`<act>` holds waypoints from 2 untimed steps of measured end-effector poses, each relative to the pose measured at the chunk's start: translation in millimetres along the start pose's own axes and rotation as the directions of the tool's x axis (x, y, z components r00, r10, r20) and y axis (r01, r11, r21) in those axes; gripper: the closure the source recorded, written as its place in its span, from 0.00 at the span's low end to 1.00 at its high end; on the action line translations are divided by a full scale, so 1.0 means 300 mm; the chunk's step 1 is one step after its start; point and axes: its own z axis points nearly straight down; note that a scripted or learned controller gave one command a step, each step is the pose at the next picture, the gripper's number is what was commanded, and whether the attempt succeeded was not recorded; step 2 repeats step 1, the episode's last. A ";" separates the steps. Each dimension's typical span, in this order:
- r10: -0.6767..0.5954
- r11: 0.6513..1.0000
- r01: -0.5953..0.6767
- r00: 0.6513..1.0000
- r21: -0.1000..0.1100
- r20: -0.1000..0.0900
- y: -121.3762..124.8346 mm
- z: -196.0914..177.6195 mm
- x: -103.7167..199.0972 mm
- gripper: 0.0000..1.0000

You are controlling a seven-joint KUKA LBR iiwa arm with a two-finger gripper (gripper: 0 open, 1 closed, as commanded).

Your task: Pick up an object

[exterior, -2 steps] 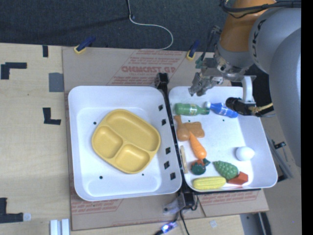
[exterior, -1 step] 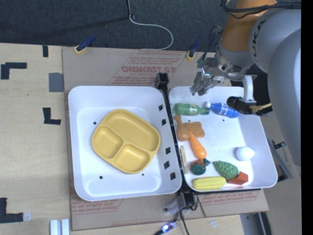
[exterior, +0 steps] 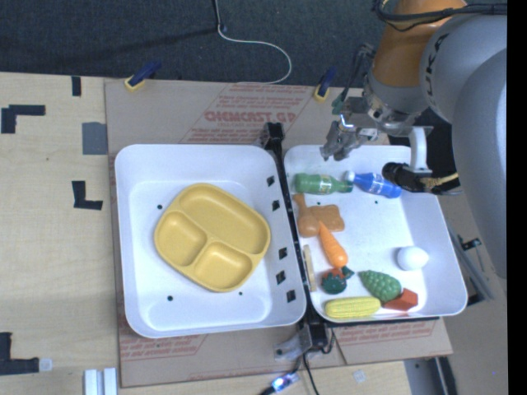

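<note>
My gripper (exterior: 338, 148) hangs over the right bin's (exterior: 428, 220) far edge with nothing in it; can't tell how wide it's open. Green bottle (exterior: 323, 184) lies just below it, blue bottle (exterior: 377, 184) beside, so easy reach.

grey arm (exterior: 461, 64) reaching left, tool (exterior: 338, 148) lowered
</note>
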 end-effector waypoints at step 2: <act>-0.001 1.000 0.001 1.000 -0.002 -0.001 0.007 -0.069 0.000 1.00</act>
